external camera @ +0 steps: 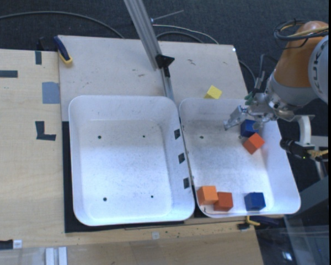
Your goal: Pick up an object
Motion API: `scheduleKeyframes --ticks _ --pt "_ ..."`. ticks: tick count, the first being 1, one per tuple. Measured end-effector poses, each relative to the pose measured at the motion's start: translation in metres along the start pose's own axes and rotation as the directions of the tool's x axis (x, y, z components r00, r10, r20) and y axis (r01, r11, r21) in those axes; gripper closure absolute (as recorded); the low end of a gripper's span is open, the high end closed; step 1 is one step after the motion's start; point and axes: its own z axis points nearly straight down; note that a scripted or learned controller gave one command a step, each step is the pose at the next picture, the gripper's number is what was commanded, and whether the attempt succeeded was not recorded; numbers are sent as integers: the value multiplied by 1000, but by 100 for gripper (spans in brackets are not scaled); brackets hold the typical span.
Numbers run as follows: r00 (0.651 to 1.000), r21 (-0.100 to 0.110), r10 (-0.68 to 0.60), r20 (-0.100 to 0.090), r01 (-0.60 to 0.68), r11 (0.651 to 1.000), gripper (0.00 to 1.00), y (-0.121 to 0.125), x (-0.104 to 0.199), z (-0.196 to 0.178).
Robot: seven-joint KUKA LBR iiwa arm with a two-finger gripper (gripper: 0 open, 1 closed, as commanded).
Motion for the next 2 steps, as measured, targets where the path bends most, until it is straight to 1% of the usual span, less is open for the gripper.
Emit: scheduleKeyframes --ticks 1,2 --pt "1000 -2 1 3 -1 1000 0 54 -48 10" --pt "1000 -18 -1 7 1 1000 0 20 -54 81"
